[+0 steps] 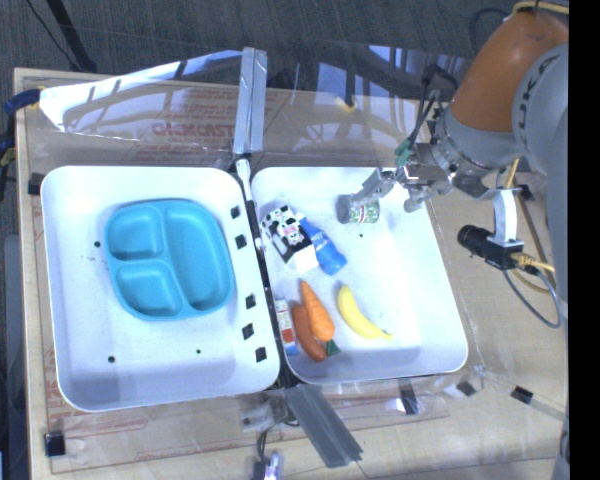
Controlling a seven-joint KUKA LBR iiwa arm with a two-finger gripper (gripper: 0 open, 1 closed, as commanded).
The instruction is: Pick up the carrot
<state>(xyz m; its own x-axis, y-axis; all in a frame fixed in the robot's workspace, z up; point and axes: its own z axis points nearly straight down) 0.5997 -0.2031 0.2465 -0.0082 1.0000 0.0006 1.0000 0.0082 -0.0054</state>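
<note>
The orange carrot (317, 311) lies in the right bin (432, 268) near its front left corner, pointed end toward the back and green stub toward the front. My gripper (396, 190) hovers over the back of that bin, well away from the carrot, on the far right. Its fingers (374, 182) stand open with nothing between them. A small grey-green can (360, 210) lies just below and left of the left finger.
A yellow banana (361, 313) lies right of the carrot, and a brown-red item (306, 335) lies against the carrot's left side. A cow-patterned box (288, 235) with a blue piece (328, 256) sits behind the carrot. The left bin (70, 268) holds a blue divided plate (168, 258).
</note>
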